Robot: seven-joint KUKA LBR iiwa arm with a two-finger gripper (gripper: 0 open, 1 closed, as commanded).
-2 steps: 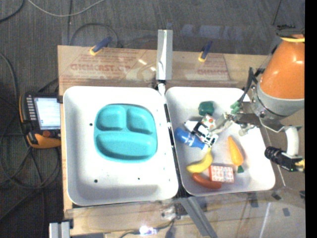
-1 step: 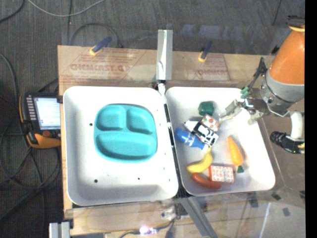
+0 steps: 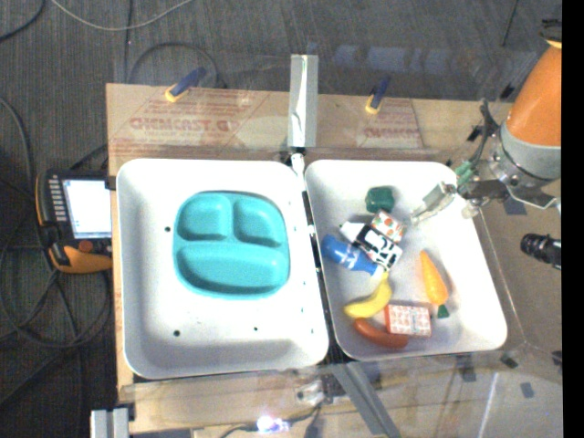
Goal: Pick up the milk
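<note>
The milk (image 3: 348, 250) is a small blue and white carton lying on its side in the middle of the right bin (image 3: 474, 245). A black-and-white patterned box (image 3: 381, 237) leans against its right end. My gripper (image 3: 430, 204) reaches in from the right over the bin's upper right part, up and to the right of the milk and apart from it. Nothing shows in its grasp. The grey arm with its orange band (image 3: 538, 108) stands beyond the bin's right rim.
Also in the right bin are a green block (image 3: 380, 196), a carrot (image 3: 433, 279), a banana (image 3: 370, 301), a red-patterned box (image 3: 407, 318) and a red item (image 3: 379, 334). The left bin (image 3: 146, 336) holds a teal divided plate (image 3: 233, 243). A handheld device (image 3: 78, 217) lies at the far left.
</note>
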